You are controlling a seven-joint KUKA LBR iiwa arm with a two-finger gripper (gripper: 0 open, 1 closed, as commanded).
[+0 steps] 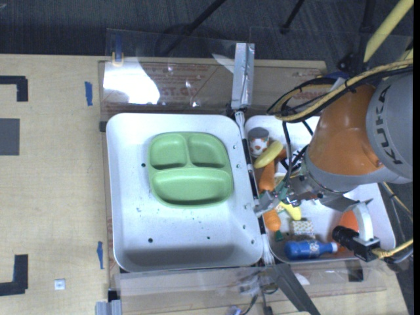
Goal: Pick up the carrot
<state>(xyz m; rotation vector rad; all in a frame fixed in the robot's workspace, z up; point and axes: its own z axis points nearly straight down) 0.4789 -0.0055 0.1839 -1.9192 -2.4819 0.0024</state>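
The carrot [266, 178] is an orange piece lying along the left wall of the right bin [315, 258], just below a yellow banana [270, 153]. My gripper [278, 199] hangs low over that same left side, right at the carrot's lower end, and hides part of it. A second orange bit [272, 222] shows just below the gripper; whether it belongs to the carrot is unclear. The grey arm with its orange band [341, 143] covers the middle of the right bin.
The left bin [131, 228] holds a green divided plate [190, 166]. In the right bin lie a blue bottle [307, 248], a dotted white cube [302, 227], a yellow piece [291, 210] and a small round toy [258, 137]. The divider wall between the bins runs beside the gripper.
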